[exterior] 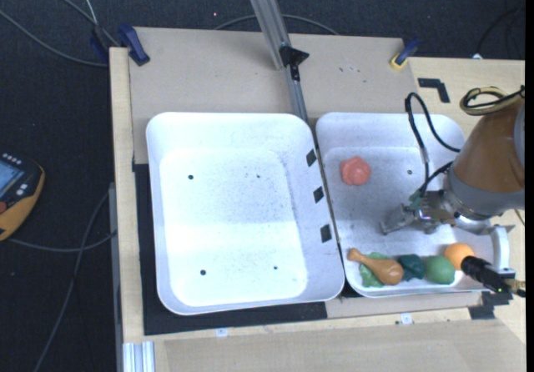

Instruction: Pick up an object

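The right bin (380, 133) holds a pink lumpy object (355, 171) near its middle. Along its front wall lie a tan drumstick-shaped toy (377, 267), a dark teal object (410, 264), a green ball (440, 270) and an orange ball (459, 254). My gripper (399, 221) hangs low over the bin floor, right of and below the pink object and just above the row of toys. Nothing shows between its fingers.
The left bin (229, 212) lies beside the right one, with black clips on the shared wall (318, 193). A slanted metal pole (269, 16) crosses the back of the bench. Cables (421, 137) trail from the arm over the right bin.
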`<state>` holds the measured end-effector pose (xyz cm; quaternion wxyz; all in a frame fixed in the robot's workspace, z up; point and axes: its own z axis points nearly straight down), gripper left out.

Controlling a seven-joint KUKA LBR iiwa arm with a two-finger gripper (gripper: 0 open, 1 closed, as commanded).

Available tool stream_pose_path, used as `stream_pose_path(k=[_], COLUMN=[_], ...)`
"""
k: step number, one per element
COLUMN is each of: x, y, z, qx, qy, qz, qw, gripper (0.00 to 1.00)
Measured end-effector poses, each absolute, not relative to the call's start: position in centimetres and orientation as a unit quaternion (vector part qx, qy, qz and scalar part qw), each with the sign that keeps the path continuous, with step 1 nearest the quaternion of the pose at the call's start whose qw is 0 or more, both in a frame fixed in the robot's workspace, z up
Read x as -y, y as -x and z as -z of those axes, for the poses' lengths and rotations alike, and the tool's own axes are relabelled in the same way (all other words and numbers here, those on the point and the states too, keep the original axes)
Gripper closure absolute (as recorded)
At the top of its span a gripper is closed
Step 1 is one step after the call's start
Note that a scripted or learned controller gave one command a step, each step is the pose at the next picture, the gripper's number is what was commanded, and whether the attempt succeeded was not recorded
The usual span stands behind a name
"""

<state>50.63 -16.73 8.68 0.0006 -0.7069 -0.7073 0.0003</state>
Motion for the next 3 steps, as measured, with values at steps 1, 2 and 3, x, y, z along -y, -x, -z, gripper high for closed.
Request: stream_pose_path(k=[1,2,3], x=[16.8,16.5,15.5], y=[-50.7,-50.5,-50.6], z=[-10.0,-16.1,-20.9], qx=[0.707,0.707,0.708], qy=[0.707,0.707,0.707], qz=[0.0007,0.0016,0.0014], qw=[-0.002,-0.002,-0.002], gripper=[1.0,1.0,1.0])
